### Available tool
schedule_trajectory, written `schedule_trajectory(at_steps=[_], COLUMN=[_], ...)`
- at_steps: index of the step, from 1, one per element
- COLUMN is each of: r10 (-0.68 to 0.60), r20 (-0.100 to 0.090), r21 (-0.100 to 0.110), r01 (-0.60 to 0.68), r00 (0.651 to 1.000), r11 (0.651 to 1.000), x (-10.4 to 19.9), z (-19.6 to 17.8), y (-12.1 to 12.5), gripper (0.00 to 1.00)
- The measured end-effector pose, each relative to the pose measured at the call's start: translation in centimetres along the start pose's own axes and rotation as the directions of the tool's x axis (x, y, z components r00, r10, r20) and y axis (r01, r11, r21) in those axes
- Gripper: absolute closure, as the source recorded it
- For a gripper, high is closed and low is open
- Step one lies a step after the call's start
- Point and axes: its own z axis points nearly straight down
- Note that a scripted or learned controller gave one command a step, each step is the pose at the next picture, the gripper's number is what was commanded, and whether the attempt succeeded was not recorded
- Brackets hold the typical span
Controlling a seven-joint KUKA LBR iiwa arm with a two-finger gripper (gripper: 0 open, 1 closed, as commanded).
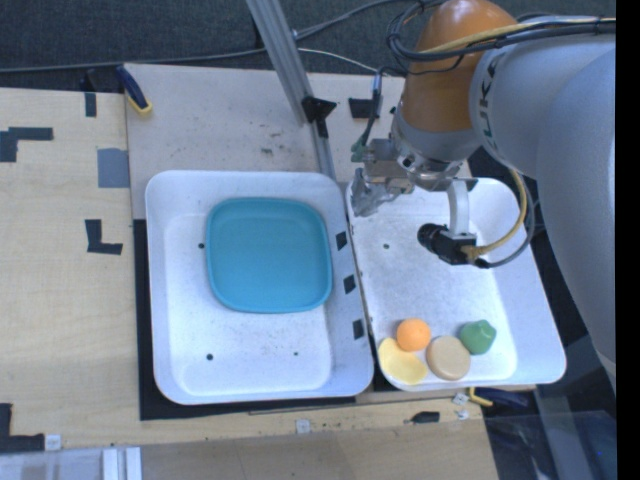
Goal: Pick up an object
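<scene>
The grey arm with its orange band (455,28) reaches in from the right, and its metal end effector (372,193) hangs over the far left corner of the right shallow white bin (500,268), close to the wall that divides the two bins. How far the end effector is spread cannot be told from this slanted view, since the wrist body covers much of it; nothing can be made out between its tips, and whether it touches the bin floor is unclear. A black cable connector (445,243) dangles just beside it on a looping yellow and black cable. The things to pick lie well apart from the end effector, bunched in the near corner of the right bin: a small orange ball (412,334), a flat pale yellow disc-like piece (398,366) touching it below, a tan round piece (448,358) just beside the ball, and a small green lumpy object (478,337) to the right of those. The left shallow white bin (180,368) holds a teal square plastic plate (268,255) lying flat near its middle. Partial dark lettering shows on the grey arm casing (483,93), too cut off to read. The wooden surface (60,268) carries scraps of dark tape.
</scene>
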Motion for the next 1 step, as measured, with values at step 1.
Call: schedule_trajectory(at_steps=[1], r10=[-0.001], r20=[-0.001], r21=[-0.002], r01=[0.001], r00=[1.000], r11=[1.000], x=[5.33], z=[-1.04], y=[-1.76], gripper=[1.00])
